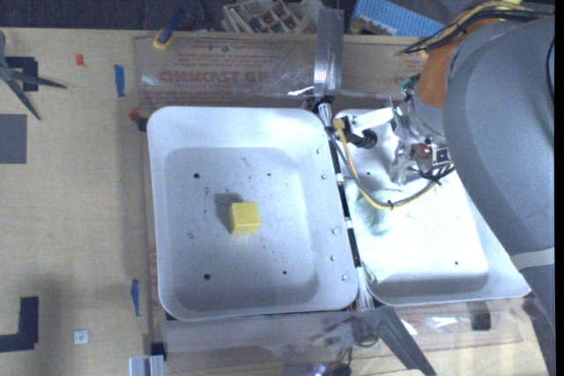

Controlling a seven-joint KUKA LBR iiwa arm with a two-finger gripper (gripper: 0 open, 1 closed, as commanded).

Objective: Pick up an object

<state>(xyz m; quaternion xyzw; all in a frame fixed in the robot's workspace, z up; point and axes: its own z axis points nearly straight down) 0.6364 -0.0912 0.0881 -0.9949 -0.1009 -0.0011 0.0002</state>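
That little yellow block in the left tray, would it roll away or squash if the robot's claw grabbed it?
The yellow block looks cube-shaped with flat faces, so it probably sits still rather than rolls. Its crisp edges suggest it keeps its shape when squeezed, though foam cannot be ruled out. It looks small in the left bin, so it is likely light.

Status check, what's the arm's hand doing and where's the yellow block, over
Hand over the right bin, nothing seen in it. Yellow block alone in the left bin, untouched. Yellow cable trails across the right bin near the divider.

Yellow block [245,217] in left bin [176,154]
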